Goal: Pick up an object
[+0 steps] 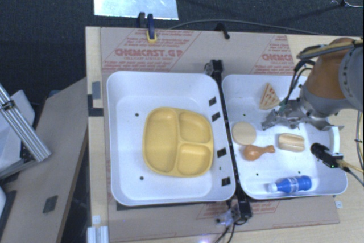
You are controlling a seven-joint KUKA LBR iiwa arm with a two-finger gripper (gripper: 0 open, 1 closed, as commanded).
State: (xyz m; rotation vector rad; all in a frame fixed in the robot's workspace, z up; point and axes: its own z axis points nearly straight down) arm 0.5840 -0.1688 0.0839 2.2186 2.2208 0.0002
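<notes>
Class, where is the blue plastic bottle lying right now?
The blue plastic bottle lies on its side in the right white bin, near that bin's front edge, just below the orange toy drumstick and the tan bread roll.

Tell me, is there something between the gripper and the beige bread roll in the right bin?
Nothing visible. The gripper hangs just up-left of the beige bread roll, over bare floor of the right white bin.
</notes>
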